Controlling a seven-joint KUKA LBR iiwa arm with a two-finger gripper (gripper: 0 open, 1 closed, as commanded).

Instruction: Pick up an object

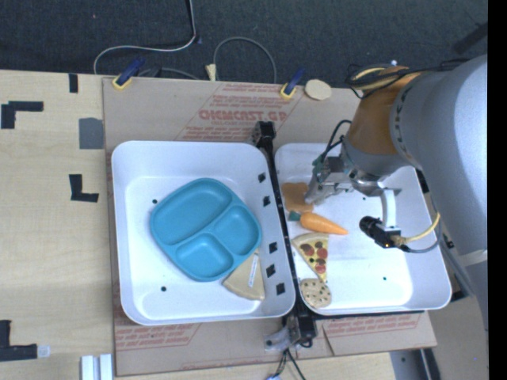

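Orange carrot (323, 225) just below fingers (314, 195).

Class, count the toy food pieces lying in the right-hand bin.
4: a carrot, a pizza slice, a cookie, and a tan piece by the gripper. The arm may hide more.

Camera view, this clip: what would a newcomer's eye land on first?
Probably the big blue three-compartment plastic plate lying in the left white bin, with a tan wedge-shaped piece at its lower right edge. Next, the grey arm's gripper low in the right white bin, just above an orange toy carrot and a toy pizza slice.
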